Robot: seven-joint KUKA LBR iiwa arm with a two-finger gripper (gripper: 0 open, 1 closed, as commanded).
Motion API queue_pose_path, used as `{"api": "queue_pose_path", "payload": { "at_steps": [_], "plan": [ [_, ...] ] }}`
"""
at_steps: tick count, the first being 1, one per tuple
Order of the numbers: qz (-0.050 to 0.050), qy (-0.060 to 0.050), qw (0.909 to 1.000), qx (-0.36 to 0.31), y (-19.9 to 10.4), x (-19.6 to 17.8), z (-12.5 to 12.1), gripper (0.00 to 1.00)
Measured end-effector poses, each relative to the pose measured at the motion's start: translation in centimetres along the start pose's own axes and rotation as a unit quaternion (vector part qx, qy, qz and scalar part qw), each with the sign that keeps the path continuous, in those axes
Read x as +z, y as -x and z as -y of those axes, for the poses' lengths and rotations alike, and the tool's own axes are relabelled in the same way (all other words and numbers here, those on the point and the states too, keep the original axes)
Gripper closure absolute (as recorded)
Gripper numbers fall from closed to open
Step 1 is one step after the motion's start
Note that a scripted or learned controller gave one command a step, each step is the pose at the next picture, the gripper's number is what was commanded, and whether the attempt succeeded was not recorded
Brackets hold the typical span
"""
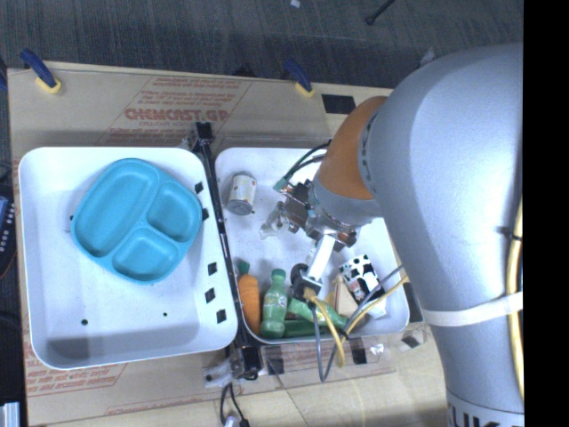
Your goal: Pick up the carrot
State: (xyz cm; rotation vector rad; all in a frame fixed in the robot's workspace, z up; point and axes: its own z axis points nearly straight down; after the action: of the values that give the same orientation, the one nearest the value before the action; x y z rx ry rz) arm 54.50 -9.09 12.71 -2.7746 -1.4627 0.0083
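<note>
Two shallow white bins sit side by side on the bench. The left bin (53,327) holds a blue divided tray (136,219). The right bin (258,161) holds the clutter and the target.

Target location: the carrot (250,300) lies at the lower centre of the frame, in the lower-left corner of the right bin, close against the wall that divides the bins. A green bottle (275,304) lies just beside it on the right, roughly parallel to it. A small silver can (240,193) stands well apart, toward the upper left of the same bin.

Gripper status: the gripper (310,283) hangs below the orange band, right of the carrot and above the green bottle. Whether it is wide or narrow cannot be determined; the grey arm (462,194) and wrist cover much of it. Nothing is visibly held.

Probable faults from this position:
- Wrong object. The gripper sits nearer the bottle than the carrot; a straight descent would likely close on the bottle.
- Blocked finger. With wall on one side and bottle on the other, there appears to be little room for fingers on either side of the carrot.
- Snagging. Yellow cables (331,323) and a black-and-white box (360,277) lie near the gripper and could catch.
</note>
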Motion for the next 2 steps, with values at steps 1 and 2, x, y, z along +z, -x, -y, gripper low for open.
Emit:
{"api": "queue_pose_path", "payload": {
  "at_steps": [1,2],
  "plan": [
    [-0.003,0.0,1.0,0.009,-2.5,-6.6,3.1,0.0],
    [0.001,-0.002,0.9999,-0.013,-0.9,-6.3,8.3,0.0]
  ]
}}
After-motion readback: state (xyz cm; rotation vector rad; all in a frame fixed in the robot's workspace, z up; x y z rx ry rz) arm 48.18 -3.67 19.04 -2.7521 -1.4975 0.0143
